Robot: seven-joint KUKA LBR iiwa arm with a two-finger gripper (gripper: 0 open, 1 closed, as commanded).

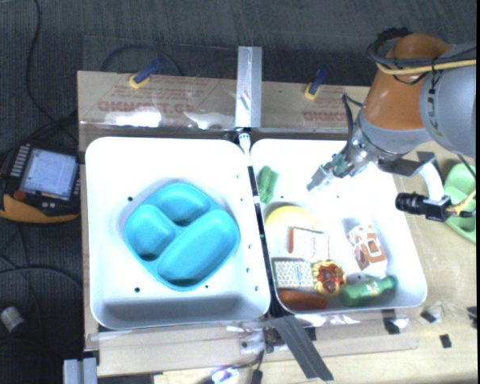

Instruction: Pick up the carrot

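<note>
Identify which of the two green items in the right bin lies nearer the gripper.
The small green item at the bin's upper left, beside the divider, is nearer the gripper. The other, a green bottle-like item, lies along the bottom edge.

A robotics lab: plywood bench (104, 94) on dark carpet, loose cables (16, 6), a handheld control pendant (36, 181).

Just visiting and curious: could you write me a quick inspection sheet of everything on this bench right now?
Surface: two white bins; right bin, left bin.
Job's things: carrot, apparently the orange-red piece at the right bin's front edge, untouched.
Clutter: blue divided tray in the left bin; small packets, a yellow item and green items in the right bin.
Grippers: gripper over the right bin's back area, holding nothing.
Cables: black cables on the floor.
Surroundings: handheld screen at left.
</note>
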